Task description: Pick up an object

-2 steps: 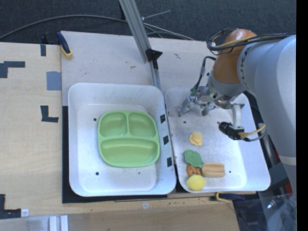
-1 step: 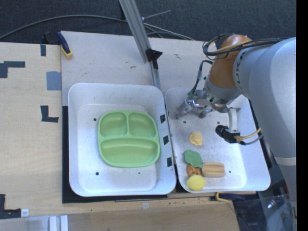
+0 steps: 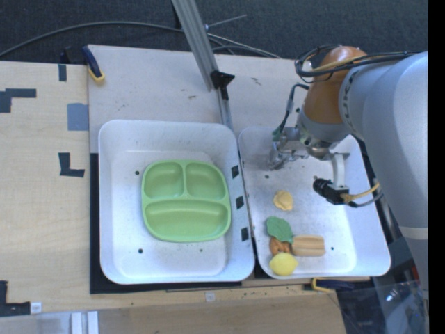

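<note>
Gripper (image 3: 278, 157): low over the right bin (image 3: 361, 249), upper centre-right of frame, aimed at bare floor; its state cannot be told.
Targets: pale yellow piece (image 3: 283, 200) just below; lemon (image 3: 283, 264), bread roll (image 3: 308, 245), leaf (image 3: 279, 227) clustered lower down.
Left bin (image 3: 115, 207): holds a green divided plate (image 3: 185, 200).
Hidden: bin's right rim behind the arm.

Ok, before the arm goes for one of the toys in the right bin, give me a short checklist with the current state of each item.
1. Gripper over the right bin: ok.
2. Gripper above a target: not ok, the pale yellow piece lies nearer the camera.
3. Fingers open: cannot tell.
4. Nothing held already: cannot tell.
5. Pale yellow piece apart from other toys: ok.
6. Lemon, green leaf and bread roll separated: not ok, clustered together.
</note>
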You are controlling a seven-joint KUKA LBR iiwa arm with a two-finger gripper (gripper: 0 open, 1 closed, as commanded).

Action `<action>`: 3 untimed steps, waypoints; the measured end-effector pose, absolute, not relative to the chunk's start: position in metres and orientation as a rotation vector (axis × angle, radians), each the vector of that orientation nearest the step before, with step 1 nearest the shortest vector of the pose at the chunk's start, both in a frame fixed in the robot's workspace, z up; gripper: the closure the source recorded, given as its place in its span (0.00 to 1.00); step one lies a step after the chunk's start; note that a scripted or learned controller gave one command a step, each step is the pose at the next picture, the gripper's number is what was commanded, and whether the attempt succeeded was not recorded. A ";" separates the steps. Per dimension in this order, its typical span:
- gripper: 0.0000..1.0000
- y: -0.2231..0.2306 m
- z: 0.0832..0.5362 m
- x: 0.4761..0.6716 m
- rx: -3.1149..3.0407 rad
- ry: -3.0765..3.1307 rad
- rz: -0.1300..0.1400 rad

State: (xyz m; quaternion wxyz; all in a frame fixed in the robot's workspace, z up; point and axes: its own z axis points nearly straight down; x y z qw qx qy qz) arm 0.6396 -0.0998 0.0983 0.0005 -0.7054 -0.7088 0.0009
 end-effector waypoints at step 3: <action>1.00 -0.035 0.199 0.622 -2.211 -2.227 0.000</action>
